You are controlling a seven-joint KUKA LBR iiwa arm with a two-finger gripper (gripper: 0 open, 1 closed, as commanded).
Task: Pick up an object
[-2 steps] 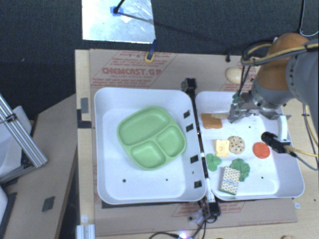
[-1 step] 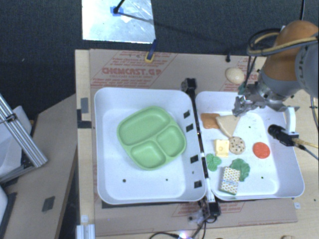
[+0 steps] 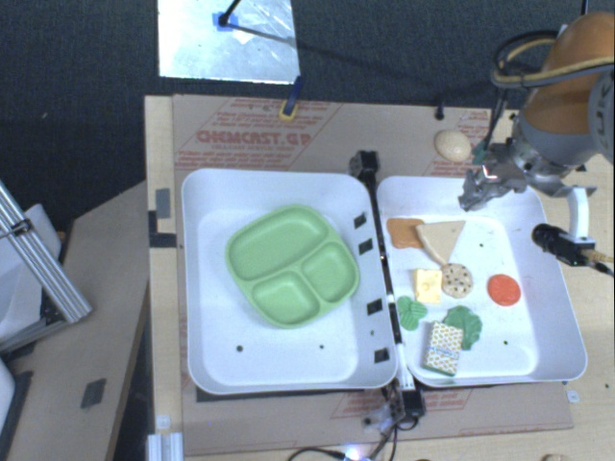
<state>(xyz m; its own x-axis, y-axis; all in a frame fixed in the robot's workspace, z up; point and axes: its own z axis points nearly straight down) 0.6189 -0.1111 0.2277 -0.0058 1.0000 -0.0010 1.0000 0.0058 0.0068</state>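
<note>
Hovering end effector [image 3: 478, 196] (grip unclear); right bin [image 3: 553, 353]: seven foods; one tray [image 3: 291, 265].

Toy foods [image 3: 444, 279] scattered flat in right bin [image 3: 553, 353], perhaps plastic

Premises: a robotics laboratory test station. Evidence: an industrial arm [image 3: 567, 94] with exposed cabling above a worktop [image 3: 279, 128] lined with printed cardboard; two white bins [image 3: 202, 209] clipped side by side; aluminium framing [image 3: 38, 277] far left of the pincer [image 3: 478, 195]; toy food [image 3: 452, 281] just below it.
</note>
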